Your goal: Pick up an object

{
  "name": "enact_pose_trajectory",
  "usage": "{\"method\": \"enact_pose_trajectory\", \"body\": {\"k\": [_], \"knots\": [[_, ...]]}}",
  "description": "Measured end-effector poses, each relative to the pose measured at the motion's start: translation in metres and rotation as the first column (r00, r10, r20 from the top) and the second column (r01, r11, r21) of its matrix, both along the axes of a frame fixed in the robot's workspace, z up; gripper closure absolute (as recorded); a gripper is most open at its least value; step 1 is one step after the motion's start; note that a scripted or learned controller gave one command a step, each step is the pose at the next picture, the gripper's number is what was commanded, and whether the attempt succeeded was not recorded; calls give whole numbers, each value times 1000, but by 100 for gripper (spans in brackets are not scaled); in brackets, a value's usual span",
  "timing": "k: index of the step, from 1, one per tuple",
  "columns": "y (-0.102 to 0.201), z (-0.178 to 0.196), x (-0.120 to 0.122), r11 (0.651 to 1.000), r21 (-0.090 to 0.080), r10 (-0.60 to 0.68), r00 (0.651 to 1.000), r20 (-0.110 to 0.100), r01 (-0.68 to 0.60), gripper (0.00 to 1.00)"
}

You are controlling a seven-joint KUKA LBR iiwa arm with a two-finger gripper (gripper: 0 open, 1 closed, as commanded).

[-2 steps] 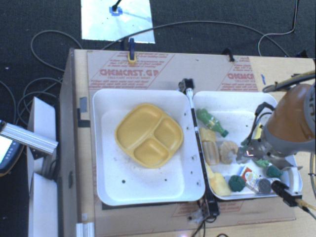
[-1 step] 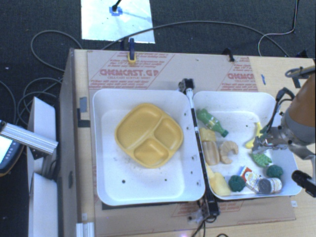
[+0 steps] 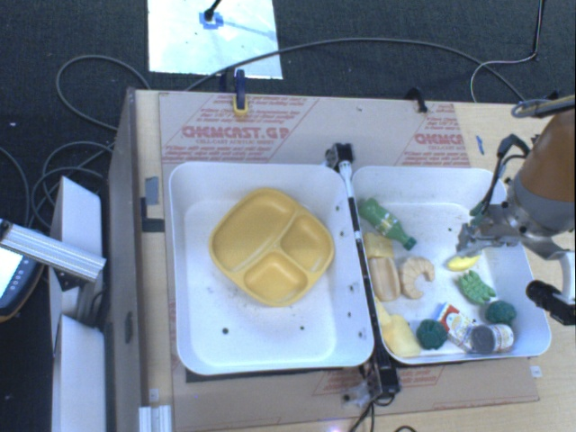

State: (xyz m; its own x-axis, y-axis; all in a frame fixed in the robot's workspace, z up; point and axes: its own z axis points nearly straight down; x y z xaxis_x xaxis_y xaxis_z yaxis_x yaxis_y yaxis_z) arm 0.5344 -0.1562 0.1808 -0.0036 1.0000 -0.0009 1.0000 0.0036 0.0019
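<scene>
This is looking like a robotics lab rather than a home or kitchen. A bench (image 3: 270, 120) topped with printed cardboard is sitting on dark carpet (image 3: 81, 16), carrying two shallow white bins (image 3: 193, 187) side by side. Loose black cables (image 3: 85, 66) are trailing over the carpet left of and behind the bench. Behind the bench a pale floor sheet (image 3: 193, 39) is lying with a blue marker on it. The arm (image 3: 549, 174) is reaching in at the bench's right side.
</scene>
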Motion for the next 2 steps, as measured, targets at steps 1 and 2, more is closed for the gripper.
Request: {"method": "enact_pose_trajectory", "body": {"k": [1, 2], "knots": [[45, -62, -13, 1000, 2, 0, 1000, -3, 0, 100], [65, -63, 3, 1000, 1, 0, 1000, 0, 0, 100]]}}
